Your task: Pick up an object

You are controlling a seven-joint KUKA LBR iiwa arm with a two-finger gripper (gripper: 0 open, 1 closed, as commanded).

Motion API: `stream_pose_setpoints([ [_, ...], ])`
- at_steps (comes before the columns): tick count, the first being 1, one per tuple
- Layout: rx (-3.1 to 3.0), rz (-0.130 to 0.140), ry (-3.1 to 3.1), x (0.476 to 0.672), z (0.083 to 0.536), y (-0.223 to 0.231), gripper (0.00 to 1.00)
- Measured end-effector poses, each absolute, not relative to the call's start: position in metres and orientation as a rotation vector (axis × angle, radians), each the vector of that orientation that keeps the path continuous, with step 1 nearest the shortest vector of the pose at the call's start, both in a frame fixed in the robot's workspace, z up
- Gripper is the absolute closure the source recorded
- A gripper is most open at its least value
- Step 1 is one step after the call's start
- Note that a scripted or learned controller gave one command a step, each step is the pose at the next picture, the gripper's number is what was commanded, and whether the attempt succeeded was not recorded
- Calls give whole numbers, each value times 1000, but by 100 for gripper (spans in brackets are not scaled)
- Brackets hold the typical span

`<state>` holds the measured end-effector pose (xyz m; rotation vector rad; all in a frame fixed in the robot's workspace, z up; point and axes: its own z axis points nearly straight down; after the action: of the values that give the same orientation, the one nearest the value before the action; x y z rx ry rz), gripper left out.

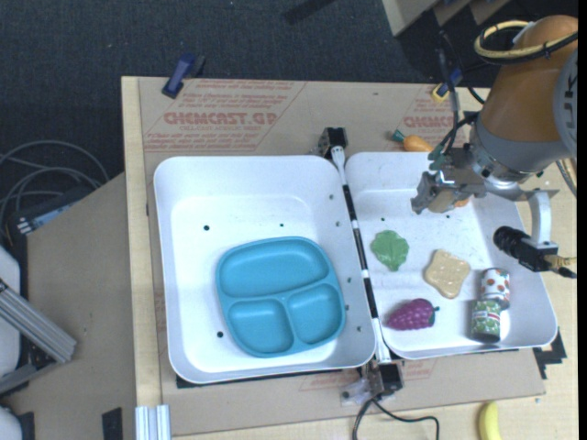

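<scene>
I've got the gripper (438,193) hovering over the right bin (385,177), above the green leaf toy (390,248) (jaw state: can't tell), nothing visibly grasped.

Grey arm (523,108) reaching in from right, wrist angled down-left.

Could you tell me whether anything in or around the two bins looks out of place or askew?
Mostly tidy. The small patterned can lies tipped on its side in the right white bin, and a yellow banana-shaped toy sits outside both bins on the bench.
</scene>
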<state>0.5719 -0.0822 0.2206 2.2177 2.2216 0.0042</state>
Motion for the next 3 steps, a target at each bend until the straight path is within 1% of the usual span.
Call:
stream_pose_setpoints([
  [1, 2219, 3, 2222, 587, 249, -48, 100],
  [2, 2222, -3, 2219, 587, 203, -189, 100],
  [3, 2217, 3, 2221, 644, 265, -146, 100],
])
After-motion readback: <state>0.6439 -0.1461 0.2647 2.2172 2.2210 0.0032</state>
